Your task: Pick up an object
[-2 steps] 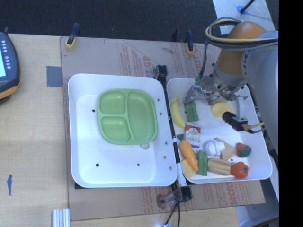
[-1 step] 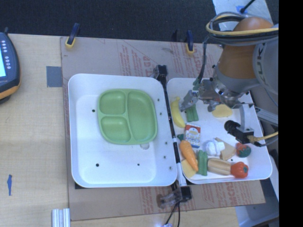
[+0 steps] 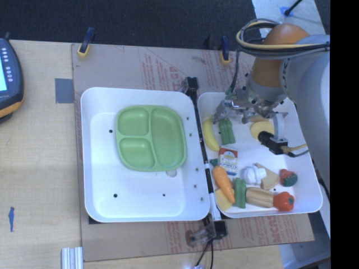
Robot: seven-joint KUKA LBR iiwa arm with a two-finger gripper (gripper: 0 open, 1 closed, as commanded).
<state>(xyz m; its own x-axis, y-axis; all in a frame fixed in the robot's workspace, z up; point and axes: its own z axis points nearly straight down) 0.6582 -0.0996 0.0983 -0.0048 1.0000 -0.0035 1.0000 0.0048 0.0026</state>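
- Tool (image 3: 230, 112): poised low over the upper part of the right bin, under the orange-banded wrist; whether it is wide or narrow cannot be told, as its tips are lost among wrist hardware. Nothing is visibly held.
- Bench (image 3: 39, 167): wood-toned; a handheld pendant (image 3: 8, 77) lies at its 9 o'clock edge.
- Left bin (image 3: 92, 150): white, holding a green divided plate (image 3: 151, 138) toward its 12 o'clock side.
- Right bin (image 3: 305, 203): white, holding the toy food. Banana (image 3: 210, 136) along the 9 o'clock wall; green pickle-like piece (image 3: 226, 131) just beside it, directly at 6 o'clock from the tool; small carton (image 3: 228, 160) below that; carrot (image 3: 223, 184) and green stick (image 3: 239, 192) toward 7 o'clock; wooden block (image 3: 258, 197) and tomato (image 3: 284, 201) at 5 o'clock; strawberry (image 3: 288, 177) toward 4 o'clock.
- Step, as judged: approach and descent; no pick yet made.
- Likely target: the green pickle-like piece or banana, being nearest.
- Next move calls for: straddling one item only, settling lower, then closing; the neighbours lie tightly, so a crowded grasp is the risk.
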